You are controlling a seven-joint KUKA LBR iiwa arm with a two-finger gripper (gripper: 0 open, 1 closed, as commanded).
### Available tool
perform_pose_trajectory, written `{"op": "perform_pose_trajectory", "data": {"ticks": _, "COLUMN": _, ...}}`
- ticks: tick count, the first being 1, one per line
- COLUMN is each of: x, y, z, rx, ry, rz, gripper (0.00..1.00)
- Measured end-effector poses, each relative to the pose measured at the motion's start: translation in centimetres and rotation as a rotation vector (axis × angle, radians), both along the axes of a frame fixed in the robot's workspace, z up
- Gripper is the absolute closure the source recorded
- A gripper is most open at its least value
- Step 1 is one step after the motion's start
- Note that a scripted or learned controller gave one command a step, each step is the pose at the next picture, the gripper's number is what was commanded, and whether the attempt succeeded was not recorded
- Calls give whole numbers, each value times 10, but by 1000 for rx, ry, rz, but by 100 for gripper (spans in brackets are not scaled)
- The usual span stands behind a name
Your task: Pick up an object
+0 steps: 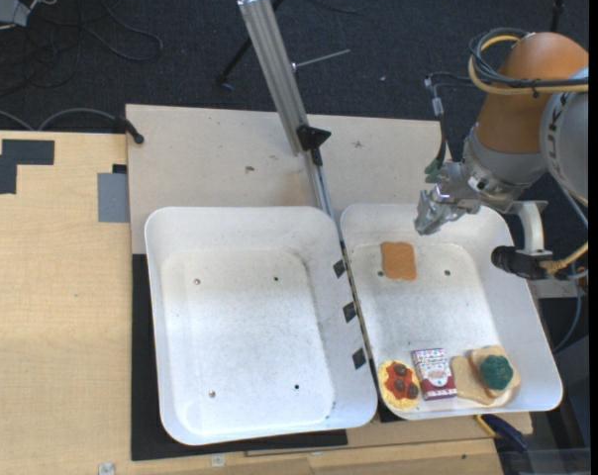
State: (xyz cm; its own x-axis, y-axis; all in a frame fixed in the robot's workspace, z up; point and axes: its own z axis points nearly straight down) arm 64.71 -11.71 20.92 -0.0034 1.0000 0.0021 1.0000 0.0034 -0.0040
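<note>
Pale wooden bench [220, 156] over dark cabled floor. Flat tan bread-like slab [398, 260] lying in right white bin [522, 295]. Gripper [428, 216] above far rim, apparently holding nothing; spread unclear.

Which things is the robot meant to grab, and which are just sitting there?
For the job: hand; brown square; pizza toy; red-and-white packet; green-topped toast; right bin.

Just lying about: left bin; metal rail; floor cables.

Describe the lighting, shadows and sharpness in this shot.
Camera view: even, soft light, white bins bright but not blown out; faint shadow under the gripper; floor beyond the bench dark; small items like the red carton are soft, its print unreadable.
</note>
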Motion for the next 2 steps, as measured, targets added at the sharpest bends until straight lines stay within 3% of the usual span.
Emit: {"op": "perform_pose_trajectory", "data": {"ticks": 2, "x": -12, "y": 110, "z": -8, "rx": 1, "ry": 2, "rz": 0, "gripper": 100}}
